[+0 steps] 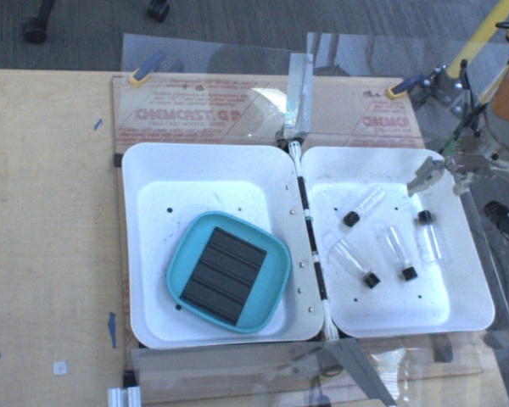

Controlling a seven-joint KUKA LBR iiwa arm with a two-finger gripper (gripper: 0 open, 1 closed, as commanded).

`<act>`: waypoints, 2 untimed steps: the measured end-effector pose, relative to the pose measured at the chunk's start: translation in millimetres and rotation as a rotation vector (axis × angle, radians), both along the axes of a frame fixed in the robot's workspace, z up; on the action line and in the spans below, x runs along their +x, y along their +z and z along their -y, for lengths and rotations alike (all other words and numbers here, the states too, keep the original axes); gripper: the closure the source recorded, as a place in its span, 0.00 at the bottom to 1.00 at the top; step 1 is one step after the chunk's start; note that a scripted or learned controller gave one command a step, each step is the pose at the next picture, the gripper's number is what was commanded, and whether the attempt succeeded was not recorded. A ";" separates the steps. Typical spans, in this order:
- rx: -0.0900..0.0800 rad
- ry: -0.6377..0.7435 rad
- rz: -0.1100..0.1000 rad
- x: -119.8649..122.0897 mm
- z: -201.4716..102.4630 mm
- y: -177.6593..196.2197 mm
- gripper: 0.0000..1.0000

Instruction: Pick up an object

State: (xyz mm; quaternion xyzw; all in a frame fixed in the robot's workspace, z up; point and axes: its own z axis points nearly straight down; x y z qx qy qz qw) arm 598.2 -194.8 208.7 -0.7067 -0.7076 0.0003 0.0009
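Observation:
Several clear vials with black caps lie in the right bin [467,312]: one [366,203] at the upper left, one [351,259] at the lower left, one [394,245] in the middle and one [428,240] on the right. My gripper [443,179] hangs over the bin's upper right corner, just above the rightmost vial. Its grey fingers [423,177] are spread apart with nothing between them. The left bin [144,176] holds a teal tray [276,265] with a black ribbed block [224,275] lying in it.
A metal divider strip [308,227] runs between the bins. A clear plastic sheet [237,100] lies behind them, pinned by clamps [144,70]. Cables and arm parts [483,134] crowd the right edge. A wooden bench top [42,227] spreads to the left.

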 end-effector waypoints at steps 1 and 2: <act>0.006 0.096 -0.001 -6.0 23.5 -93.0 0.00; -0.002 0.122 0.008 -14.2 8.9 -120.3 0.00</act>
